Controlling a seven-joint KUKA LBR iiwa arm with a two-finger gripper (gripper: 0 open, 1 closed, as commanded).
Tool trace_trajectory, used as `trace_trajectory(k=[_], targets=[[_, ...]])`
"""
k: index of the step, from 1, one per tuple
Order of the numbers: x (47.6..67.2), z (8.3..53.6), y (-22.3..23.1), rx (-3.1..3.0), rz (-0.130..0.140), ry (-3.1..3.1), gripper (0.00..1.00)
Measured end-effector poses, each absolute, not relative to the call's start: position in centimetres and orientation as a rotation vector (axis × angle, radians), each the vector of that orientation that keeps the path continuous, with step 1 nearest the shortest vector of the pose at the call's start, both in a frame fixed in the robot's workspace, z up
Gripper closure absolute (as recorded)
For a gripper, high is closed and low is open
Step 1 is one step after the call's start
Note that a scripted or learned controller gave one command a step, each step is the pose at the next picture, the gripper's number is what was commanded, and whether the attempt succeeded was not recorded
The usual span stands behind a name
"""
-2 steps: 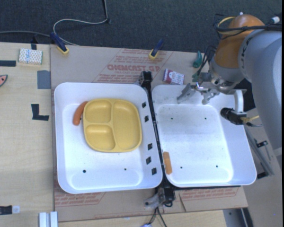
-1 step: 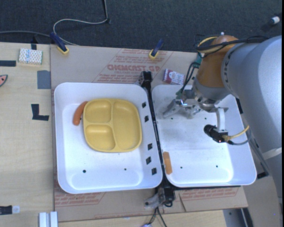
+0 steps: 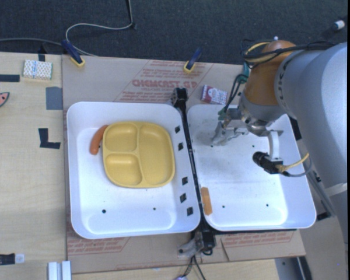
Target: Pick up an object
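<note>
Two shallow white plastic bins sit side by side on a brown cardboard sheet (image 3: 157, 83) over a pale wooden bench (image 3: 23, 174); dark carpet (image 3: 181, 10) lies behind. The left bin (image 3: 87, 214) holds a yellow divided plastic plate (image 3: 138, 154), with an orange sausage-shaped toy (image 3: 96, 139) touching the plate's left edge. The right bin (image 3: 251, 206) holds a small orange toy (image 3: 206, 200) against its left wall. The grey two-finger gripper (image 3: 223, 135) is low over the right bin's upper part; I cannot tell how far it is open, and nothing seems to be held.
</note>
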State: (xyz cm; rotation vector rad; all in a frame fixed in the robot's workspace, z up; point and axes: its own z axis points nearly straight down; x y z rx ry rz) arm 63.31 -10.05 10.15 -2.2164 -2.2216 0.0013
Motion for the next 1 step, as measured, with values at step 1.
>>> trace_trajectory(k=[1], targets=[[63.30, 11.07, -9.97, -2.214, 0.001, -2.221, 1.00]])
